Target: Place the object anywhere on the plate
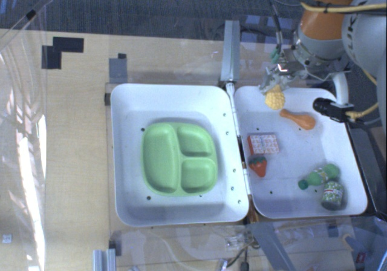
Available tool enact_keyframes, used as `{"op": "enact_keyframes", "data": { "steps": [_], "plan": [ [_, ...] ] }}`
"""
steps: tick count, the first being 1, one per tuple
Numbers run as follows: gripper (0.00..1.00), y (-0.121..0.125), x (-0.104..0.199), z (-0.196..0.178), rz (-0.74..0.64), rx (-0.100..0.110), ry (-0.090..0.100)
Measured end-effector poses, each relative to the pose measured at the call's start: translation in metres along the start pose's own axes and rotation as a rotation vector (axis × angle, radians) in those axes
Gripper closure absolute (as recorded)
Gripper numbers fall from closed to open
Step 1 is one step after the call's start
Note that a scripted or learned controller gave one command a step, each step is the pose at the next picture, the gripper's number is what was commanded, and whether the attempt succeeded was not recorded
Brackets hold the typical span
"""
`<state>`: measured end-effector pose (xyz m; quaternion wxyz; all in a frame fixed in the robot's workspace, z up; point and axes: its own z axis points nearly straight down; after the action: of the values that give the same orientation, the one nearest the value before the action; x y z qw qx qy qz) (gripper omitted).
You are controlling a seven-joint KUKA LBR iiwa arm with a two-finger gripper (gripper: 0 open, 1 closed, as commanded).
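1. Camera view: the arm is reaching in from three o'clock, and its gripper [279, 77] is hanging over the twelve o'clock edge of the right bin [357, 203].
2. Tool state: a yellow corn piece [275, 100] is sitting just beneath the gripper, touching or nearly touching it. Whether the tool is clamping it cannot be told at this resolution.
3. Location of the likely task item: the corn piece is lying at eleven o'clock within the right bin, just beside an orange drumstick-shaped toy [298, 119] at its four o'clock.
4. Handling judgement: the corn is looking like a small, light plastic toy, stiff and bumpy, probably rounded enough to roll or squirt out of a loose pinch. Taking hold across its short width, at mid-length, is appearing safest.
5. Destination: the green divided plate [179, 157] is resting in the left bin [127, 106], well apart, toward nine o'clock.
6. Other contents: a patterned card [263, 143], a strawberry [259, 166] and a green bottle [325, 185] are lying lower in the right bin.
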<state>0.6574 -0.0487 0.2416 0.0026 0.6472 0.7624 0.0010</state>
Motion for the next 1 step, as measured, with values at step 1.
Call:
{"op": "enact_keyframes", "data": {
  "steps": [1],
  "plan": [
    [1.00,-0.0302,0.0649,0.0495,0.037,0.004,0.002]
  ]
}}
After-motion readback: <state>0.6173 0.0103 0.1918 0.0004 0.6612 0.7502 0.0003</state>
